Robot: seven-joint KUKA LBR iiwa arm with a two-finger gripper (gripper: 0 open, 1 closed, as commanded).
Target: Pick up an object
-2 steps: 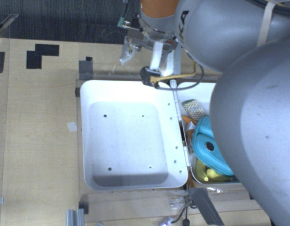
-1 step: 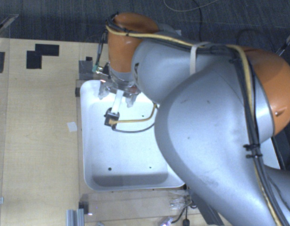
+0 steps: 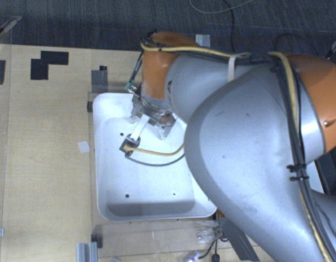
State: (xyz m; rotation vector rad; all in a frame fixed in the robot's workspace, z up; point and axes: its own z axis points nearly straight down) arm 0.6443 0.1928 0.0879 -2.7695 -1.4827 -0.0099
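My gripper (image 3: 153,121) hangs low over the far part of the left white bin (image 3: 110,162), close to its back wall. The orange band and grey wrist sit right above it and cover most of it. Nothing can be seen held at the gripper. A few small dark dots (image 3: 127,196) mark the bin floor. The big grey arm hides the right side of the bench, including the other bin.
Black flat shapes (image 3: 49,63) lie on the wooden bench at the far left. A grey bracket (image 3: 99,78) stands at the bin's back left corner. A small white scrap (image 3: 83,146) lies left of the bin.
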